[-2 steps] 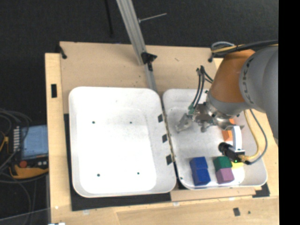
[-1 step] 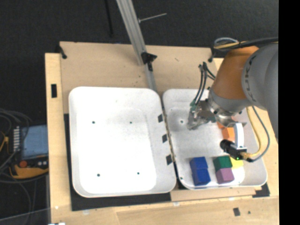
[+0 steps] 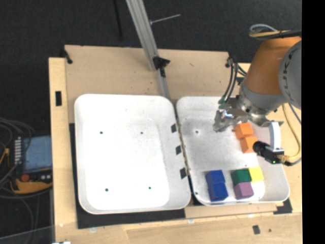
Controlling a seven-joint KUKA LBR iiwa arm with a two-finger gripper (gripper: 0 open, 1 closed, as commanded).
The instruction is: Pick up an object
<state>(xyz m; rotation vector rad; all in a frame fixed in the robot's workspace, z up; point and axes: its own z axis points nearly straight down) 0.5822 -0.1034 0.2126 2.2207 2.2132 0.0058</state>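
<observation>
Jaws cannot be read from this view, since the gripper [image 3: 222, 120] is showing only as a small grey metal cluster with its tips pointing toward the floor of the right bin [image 3: 203, 146]. Nothing is showing between them. Two orange blocks [image 3: 245, 136] are lying just beside the gripper, on the side away from the left bin, one stacked or overlapping the other; whether they are touching it is unclear. Farther from the gripper, along the right bin's near edge, a blue block [image 3: 217, 184] is sitting, and next to it a tight group of a green block [image 3: 240, 176], a yellow block [image 3: 256, 174] and a purple block [image 3: 244, 189]. Behind the gripper, the arm [image 3: 269, 75] is reaching in with its orange band uppermost. The left bin [image 3: 124, 151] is lying alongside the right bin, their rims nearly touching. A slanted metal pole [image 3: 144, 32] is rising from the bench [image 3: 111, 65] beyond both bins.
</observation>
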